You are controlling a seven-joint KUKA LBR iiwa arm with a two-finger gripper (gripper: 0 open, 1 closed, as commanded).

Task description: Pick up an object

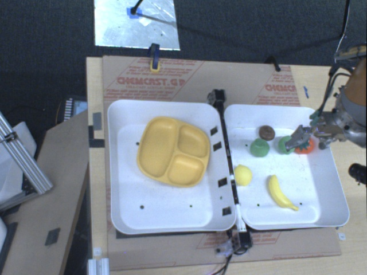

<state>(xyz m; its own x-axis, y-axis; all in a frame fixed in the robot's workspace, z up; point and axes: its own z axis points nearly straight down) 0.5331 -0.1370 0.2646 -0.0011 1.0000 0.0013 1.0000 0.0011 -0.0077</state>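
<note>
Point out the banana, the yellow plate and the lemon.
banana [281, 192]: camera view, middle of its curve.
yellow plate [150, 164]: camera view, its left rim.
lemon [242, 175]: camera view, its centre.

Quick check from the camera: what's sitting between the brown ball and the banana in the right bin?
In the camera view, mostly bare white bin floor lies between the brown ball and the banana. The green ball sits just left of that line, below the brown one.
</note>
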